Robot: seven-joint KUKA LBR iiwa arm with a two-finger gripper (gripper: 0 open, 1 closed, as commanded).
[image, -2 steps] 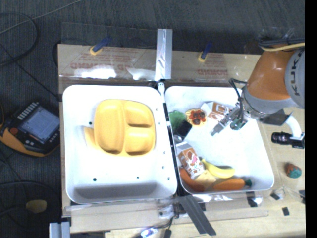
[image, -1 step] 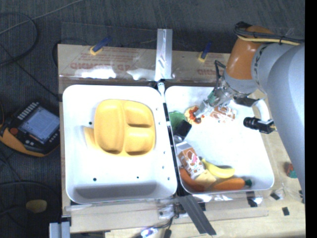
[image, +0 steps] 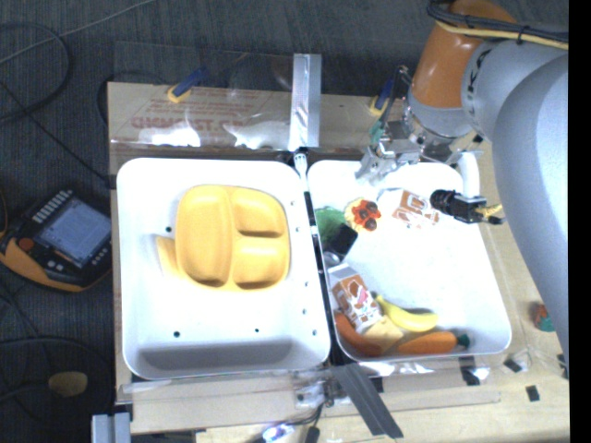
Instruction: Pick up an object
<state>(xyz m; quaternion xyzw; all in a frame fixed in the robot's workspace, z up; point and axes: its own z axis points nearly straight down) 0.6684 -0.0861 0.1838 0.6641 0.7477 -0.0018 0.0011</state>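
Hanging over the far rim of the right bin (image: 443, 266), the gripper (image: 377, 166) is seen from above, and whether it is spread or clenched cannot be told; nothing shows in its grasp. Just under it, inside the right bin's far half, lies a small round item with red and orange marks (image: 363, 213), with a white and orange packet (image: 416, 209) beside it toward the bin's middle. Against the right bin's left wall sit a green piece (image: 328, 218) and a black block (image: 342, 240), touching. In the right bin's near end, a brown and white carton (image: 358, 303), a banana (image: 406, 317) and a carrot (image: 420, 342) crowd together. Left of the right bin, the left bin (image: 148, 321) holds a yellow divided tray (image: 231, 235). Both rest on the tabletop (image: 125, 109).
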